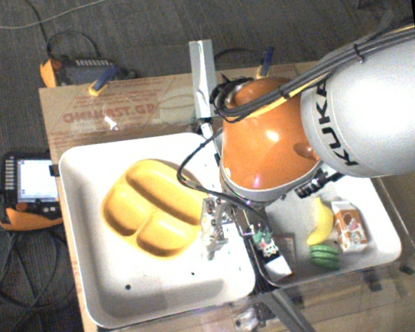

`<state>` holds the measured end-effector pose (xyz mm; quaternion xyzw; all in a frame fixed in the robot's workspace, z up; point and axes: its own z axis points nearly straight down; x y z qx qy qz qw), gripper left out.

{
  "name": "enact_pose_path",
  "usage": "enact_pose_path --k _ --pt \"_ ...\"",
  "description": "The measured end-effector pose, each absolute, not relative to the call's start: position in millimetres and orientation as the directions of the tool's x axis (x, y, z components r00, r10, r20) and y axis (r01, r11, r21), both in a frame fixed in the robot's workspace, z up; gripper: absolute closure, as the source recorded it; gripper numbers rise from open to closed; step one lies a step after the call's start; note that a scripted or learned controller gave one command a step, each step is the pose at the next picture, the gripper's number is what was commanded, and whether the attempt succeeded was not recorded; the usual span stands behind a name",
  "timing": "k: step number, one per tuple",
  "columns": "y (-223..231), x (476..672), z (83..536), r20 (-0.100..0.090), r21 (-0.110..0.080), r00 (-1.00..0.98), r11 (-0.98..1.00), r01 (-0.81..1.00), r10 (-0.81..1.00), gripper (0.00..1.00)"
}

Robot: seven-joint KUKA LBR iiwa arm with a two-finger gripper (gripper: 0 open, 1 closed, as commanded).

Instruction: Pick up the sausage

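My gripper [216,228] hangs low over the right side of the left bin [95,294], just beside the right edge of a yellow divided plate [150,208]. The big orange and grey wrist above it covers the strip between the two bins and the left part of the right bin. Nothing can be seen held under the gripper.
The right bin [386,250] holds a yellow banana [321,222], a green round item [325,256] and an orange-and-white packet [350,228] at its near right. A cardboard sheet [122,108] lies behind the bins, and a handheld device [29,188] sits left of the bench.
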<state>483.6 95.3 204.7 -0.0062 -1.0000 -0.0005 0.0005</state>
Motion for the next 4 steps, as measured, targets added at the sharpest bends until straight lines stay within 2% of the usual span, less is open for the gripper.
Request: enact_pose_path --k 2,3,4 --pt "97 485.1 222 0.0 0.007 -1.0 1.0 0.013 0.013 1.0" --pt "120 489.4 184 0.001 0.002 -0.872 0.872 -0.489 -0.489 1.0" --pt "183 508.4 227 0.0 0.002 -0.998 0.998 -0.065 -0.065 1.0"
